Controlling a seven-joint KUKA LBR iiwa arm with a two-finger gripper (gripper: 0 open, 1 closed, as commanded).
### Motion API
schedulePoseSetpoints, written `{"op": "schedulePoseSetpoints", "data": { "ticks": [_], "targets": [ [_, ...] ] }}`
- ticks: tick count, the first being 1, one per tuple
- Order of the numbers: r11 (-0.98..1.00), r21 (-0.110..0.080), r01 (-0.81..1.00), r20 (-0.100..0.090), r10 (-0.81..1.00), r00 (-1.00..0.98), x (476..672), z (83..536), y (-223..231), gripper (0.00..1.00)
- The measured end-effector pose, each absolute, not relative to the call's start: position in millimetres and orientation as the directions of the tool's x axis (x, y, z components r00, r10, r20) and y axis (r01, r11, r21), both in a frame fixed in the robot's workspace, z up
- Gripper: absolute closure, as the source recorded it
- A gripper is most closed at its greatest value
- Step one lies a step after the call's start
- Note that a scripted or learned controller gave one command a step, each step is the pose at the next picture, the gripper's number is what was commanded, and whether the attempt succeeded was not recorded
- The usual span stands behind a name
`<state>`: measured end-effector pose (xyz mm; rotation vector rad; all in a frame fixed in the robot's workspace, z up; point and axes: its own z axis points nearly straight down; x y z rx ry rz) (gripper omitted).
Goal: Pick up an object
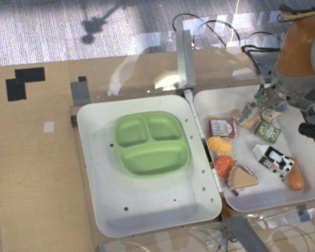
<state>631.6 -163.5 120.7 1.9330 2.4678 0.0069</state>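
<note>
Camera view looks down on a wooden tabletop carrying two shallow white bins side by side. From where I stand, the left bin holds a green divided plate, lying flat near its middle with three compartments, two small ones on the far side and one long one on the near side.

The right bin holds a scatter of small objects. Along its left wall sit a small red-and-white packet, a yellow bumpy piece just near of it, then a red round piece, and touching that a tan wedge shaped like a sandwich. Toward the right lie a black-and-white carton tilted on its side and, just near of it by the right wall, an orange piece. A green-and-white packet lies at the far middle of the bin, with a pale tan piece beside it to the left.

The grey arm with its orange band comes in from the right, over the far right corner of that bin. Its gripper hangs low above the tan piece and the green-and-white packet, close over them. I cannot tell whether the fingers are spread or pressed together, nor whether anything is pinched between them; the wrist and clutter blur that spot.
</note>
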Motion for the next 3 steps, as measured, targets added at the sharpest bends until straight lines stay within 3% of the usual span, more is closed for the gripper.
{"op": "schedulePoseSetpoints", "data": {
  "ticks": [1,2,3],
  "targets": [
    [0.186,0.006,0.983,-0.001,0.983,-0.186,638.0,119.5,-116.8,0.00],
    [0.244,0.045,0.969,-0.023,0.970,-0.243,617.1,106.1,-97.4,0.00],
    [0.468,0.035,0.883,-0.019,0.884,-0.467,620.9,103.7,-179.6,0.00]
  ]
}}
